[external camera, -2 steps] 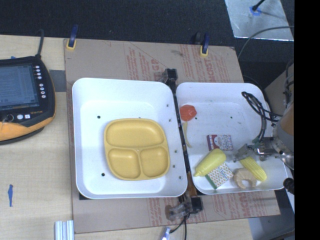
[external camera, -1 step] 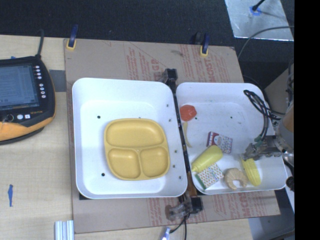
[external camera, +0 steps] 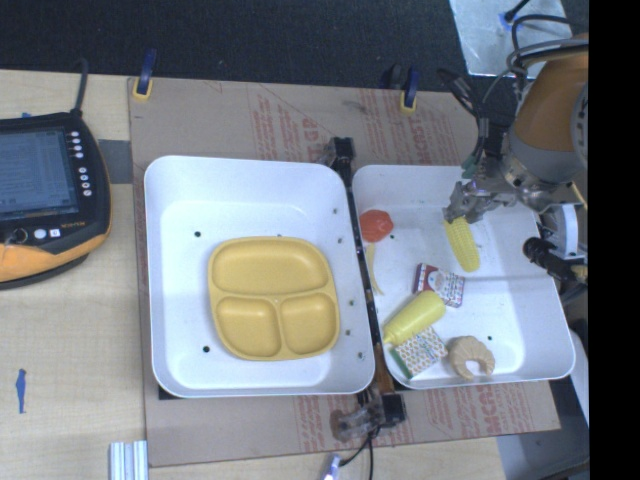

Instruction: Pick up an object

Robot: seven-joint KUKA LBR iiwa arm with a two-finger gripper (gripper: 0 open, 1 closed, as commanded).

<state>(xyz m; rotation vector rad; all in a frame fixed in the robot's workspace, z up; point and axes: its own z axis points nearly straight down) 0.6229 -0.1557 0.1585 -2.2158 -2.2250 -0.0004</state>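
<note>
No legible labels; gripper (external camera: 468, 206) sat over corn cob (external camera: 462, 243) in right bin (external camera: 530, 363) — jaw state unclear; croissant (external camera: 471, 356) near.

Light wood bench (external camera: 70, 348) w/ a brown cardboard sheet (external camera: 250, 118) laid over its middle, held at the far edge by two blue-and-yellow clamps (external camera: 146, 74), one twd the left corner, one further right. Beyond the bench, dark carpet-like floor (external camera: 250, 13) runs across the top, w/ a pale sheet (external camera: 490, 8) lying on it at top right. On the bench's left edge sits a control pendant (external camera: 45, 193), grey screen, orange underside; a small blue mark (external camera: 21, 390) lies nr the front left.
</note>
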